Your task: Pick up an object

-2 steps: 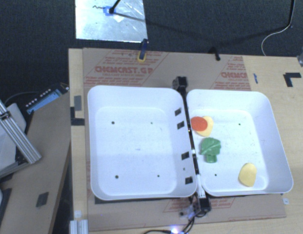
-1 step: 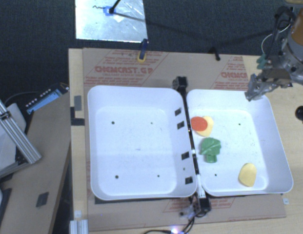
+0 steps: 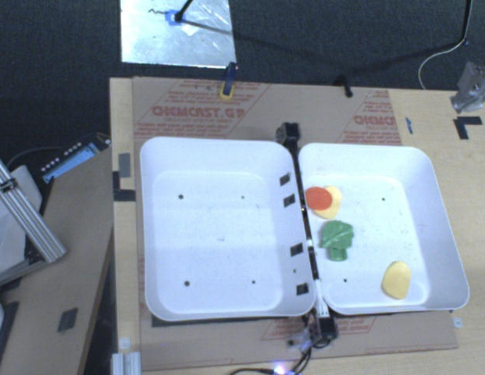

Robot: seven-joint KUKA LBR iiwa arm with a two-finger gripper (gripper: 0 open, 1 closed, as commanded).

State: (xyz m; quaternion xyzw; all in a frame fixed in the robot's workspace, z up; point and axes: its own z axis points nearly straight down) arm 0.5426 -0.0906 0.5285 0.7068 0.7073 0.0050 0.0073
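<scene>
item: right bin point(image 3: 429, 170), contents three, all on its floor. first, a red-orange disc point(image 3: 319, 198) overlapping a pale yellow piece point(image 3: 333, 201), close to the divider between the bins. second, a green toy point(image 3: 337, 238), leafy in shape, just below the pair and apart from them. third, a yellow oval point(image 3: 396, 280) near the bin's lower right corner, well apart from the rest, its long axis running roughly up and down the view with a slight tilt. item: left bin point(image 3: 219, 151), white, shallow. item: gripper, state i cannot tell from my feed. my judgement: the arm enters from the right, so the yellow oval lies nearest its side and stands alone, making it the easiest pick; i would close across its short axis. the disc pair sits farthest, hard by the divider wall.
</scene>
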